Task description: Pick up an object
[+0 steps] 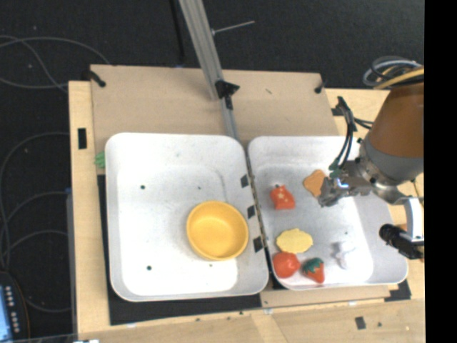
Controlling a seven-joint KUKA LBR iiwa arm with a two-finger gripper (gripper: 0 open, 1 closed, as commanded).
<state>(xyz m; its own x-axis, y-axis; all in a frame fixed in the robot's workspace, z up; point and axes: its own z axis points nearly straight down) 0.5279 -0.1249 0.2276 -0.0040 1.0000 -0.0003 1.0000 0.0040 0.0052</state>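
Sitting side by side on the bench, two shallow white bins touch along their inner edges. Left bin: one yellow bowl, upright, near the bin's right edge and toward its near side; the bowl itself holds nothing visible.

Right bin holds six items. Red object with a small top lies near the bin's left edge, mid-depth. Orange piece sits toward the bin's middle, touching or just beside the gripper. Pale yellow flat piece lies below the red object. Red tomato-like ball and strawberry-like item with green top sit along the near edge, just beside each other. Small white object lies toward the near right corner, hard to identify.

Arm reaches in over the right bin's right edge. Jaw state: cannot tell; fingertips too dark and small to resolve.
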